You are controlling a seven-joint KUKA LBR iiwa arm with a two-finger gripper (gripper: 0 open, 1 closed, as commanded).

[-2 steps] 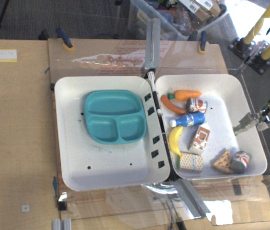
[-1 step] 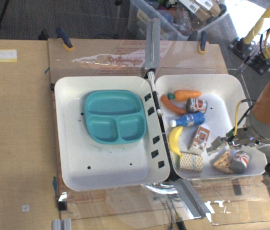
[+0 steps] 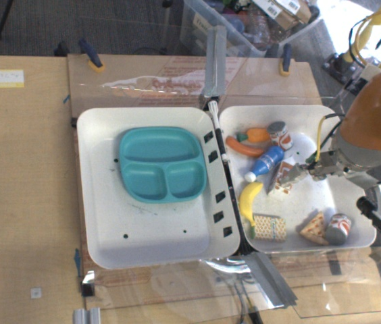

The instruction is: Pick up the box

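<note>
Camera view: wooden bench (image 3: 21, 181), two white bins (image 3: 103, 241), possibly clutter crate (image 3: 258, 9) behind.

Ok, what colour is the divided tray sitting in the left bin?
The divided tray is teal, a blue-green, seen clearly in the camera view against the white left bin.
</note>
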